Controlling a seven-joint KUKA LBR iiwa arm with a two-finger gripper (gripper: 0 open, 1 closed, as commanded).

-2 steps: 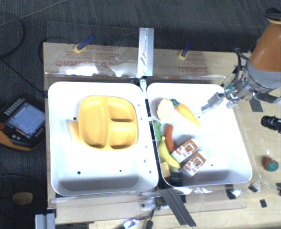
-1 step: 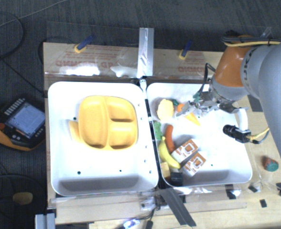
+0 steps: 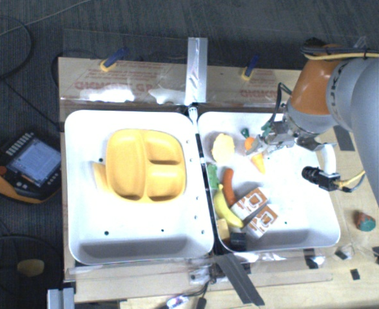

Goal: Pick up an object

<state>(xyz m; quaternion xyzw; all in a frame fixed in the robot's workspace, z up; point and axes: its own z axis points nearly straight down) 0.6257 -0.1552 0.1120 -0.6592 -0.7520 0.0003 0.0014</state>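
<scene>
seen from above at a slant: a pale wooden table (image 3: 363,201) on dark grey carpet (image 3: 22,56), with thin cables looping across the carpet at upper left. left of the table, on the floor, an orange-edged handheld pendant (image 3: 25,167) with a dark screen. along the table's far edge, a strip of clear plastic sheet (image 3: 131,82) with red print, pinned by two yellow-and-blue clamps (image 3: 113,59), and a silver bracket (image 3: 196,69) standing upright between the two bins. on the table, two shallow white bins side by side, touching along a dark seam. in the left bin (image 3: 80,224), a yellow divided tray (image 3: 144,164), near the middle. in the right bin (image 3: 305,224), a cluster toward its left side: a pale yellow round piece (image 3: 223,148), an orange carrot-like piece (image 3: 228,181), a banana (image 3: 225,210), two brown-and-white boxes (image 3: 256,211) lying tilted, a dark block (image 3: 238,240) at the near corner. near the far middle of that bin, a small yellow wedge (image 3: 259,162) and a small orange bit (image 3: 249,144). reaching in from the right, the grey arm (image 3: 360,102) with its orange band, the tool (image 3: 271,140) low over the right bin, just beside the wedge and orange bit; cannot tell how wide it stands, nor whether anything sits in it. near the table's right edge, a small teal and red thing (image 3: 367,222).
</scene>
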